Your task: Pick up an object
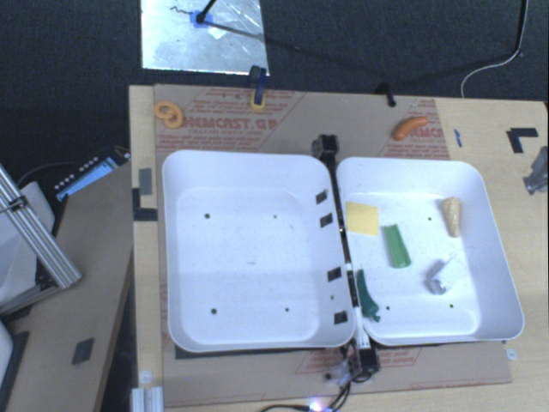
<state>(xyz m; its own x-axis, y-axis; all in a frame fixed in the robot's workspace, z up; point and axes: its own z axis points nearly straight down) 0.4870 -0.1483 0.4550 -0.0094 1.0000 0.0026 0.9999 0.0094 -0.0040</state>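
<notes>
The right bin [493,256] holds several small objects. A flat yellow square [361,218] lies near its left wall, with a green bar [396,245] just right of it. A beige cone-shaped piece [451,215] rests toward the far right. A small grey object [438,278] lies nearer the front. A dark green figure [367,296] lies against the left wall by the divider. A grey tip of my gripper [539,170] pokes in at the right edge, outside the bin and well away from every object.
The left bin [249,166] sits beside the right one. On the cardboard behind the bins lie an orange sausage-shaped piece [409,128], an orange ring [169,114] and a yellow-and-blue clip [256,88]. A metal frame [34,239] stands at far left.
</notes>
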